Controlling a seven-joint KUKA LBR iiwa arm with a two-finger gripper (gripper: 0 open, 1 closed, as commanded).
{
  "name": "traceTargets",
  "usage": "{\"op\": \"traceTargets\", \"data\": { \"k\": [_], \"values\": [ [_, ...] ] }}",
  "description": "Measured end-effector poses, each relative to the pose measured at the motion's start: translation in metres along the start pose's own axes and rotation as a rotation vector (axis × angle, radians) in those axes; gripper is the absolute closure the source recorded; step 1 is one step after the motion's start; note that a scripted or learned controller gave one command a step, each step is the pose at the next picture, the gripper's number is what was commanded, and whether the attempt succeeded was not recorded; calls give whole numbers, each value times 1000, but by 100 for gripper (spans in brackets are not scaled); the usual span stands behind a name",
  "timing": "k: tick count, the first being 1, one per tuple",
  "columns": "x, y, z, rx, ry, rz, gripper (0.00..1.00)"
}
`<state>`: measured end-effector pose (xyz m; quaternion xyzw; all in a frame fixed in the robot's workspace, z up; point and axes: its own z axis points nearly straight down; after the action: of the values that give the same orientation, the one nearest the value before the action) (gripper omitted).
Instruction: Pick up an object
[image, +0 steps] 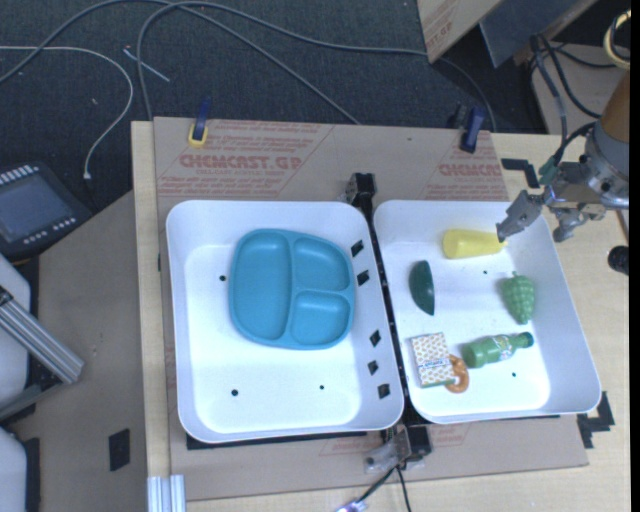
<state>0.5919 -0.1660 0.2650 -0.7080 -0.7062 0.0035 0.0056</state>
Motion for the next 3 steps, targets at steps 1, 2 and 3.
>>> {"op": "traceTargets", "data": {
  "k": [1, 2, 3],
  "values": [
    [0, 2, -7, -13, -3, -3, 0],
    [-4, 0, 54, -7, -1, -1, 0],
    [-7, 0, 118, -5, 0, -2, 0]
  ]
}}
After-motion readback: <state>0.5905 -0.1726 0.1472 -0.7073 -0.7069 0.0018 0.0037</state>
